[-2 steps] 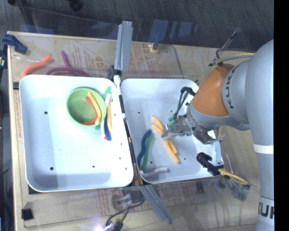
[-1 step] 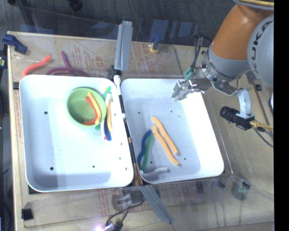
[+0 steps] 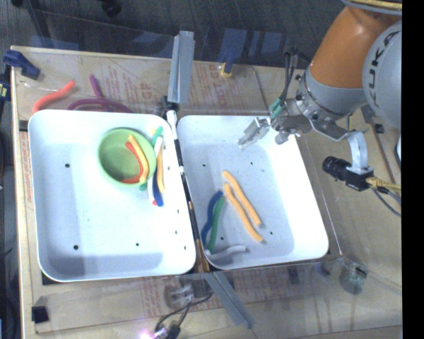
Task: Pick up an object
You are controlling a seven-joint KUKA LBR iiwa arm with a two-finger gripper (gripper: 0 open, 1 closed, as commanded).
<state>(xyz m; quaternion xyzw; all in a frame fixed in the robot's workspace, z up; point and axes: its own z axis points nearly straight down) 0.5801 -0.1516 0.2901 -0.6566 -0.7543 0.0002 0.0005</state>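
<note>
Camera view: two long, thin orange flexible strips (image 3: 242, 205) lie side by side on the floor of the right-hand shallow white bin (image 3: 307, 189), running from mid-floor toward its near right corner. Just left of them a blue-and-green bent soft strip (image 3: 214, 221) curves toward the near edge, with a small pale grey piece (image 3: 230, 249) at its lower end.

Handling, judged: the strips look light, limp and rubbery, not fragile. They would likely sag if lifted by an end, so a pinch across the middle of one orange strip, at right angles to its length, seems best. The pair lie close together, so both may come up at once.

Claw (image 3: 263, 131): hangs over the far edge of the right bin, near its far right corner, well apart from the strips. Its metal fingers look spread, with nothing between them and nothing touched.

Left-hand white bin (image 3: 56, 210): a green round bowl (image 3: 124, 156) toward its far right corner, with coloured strips (image 3: 154, 162) draped over its rim.

Surface beyond the left bin: a red-orange strip (image 3: 53, 96) and a purple looped cord (image 3: 99, 103).
</note>
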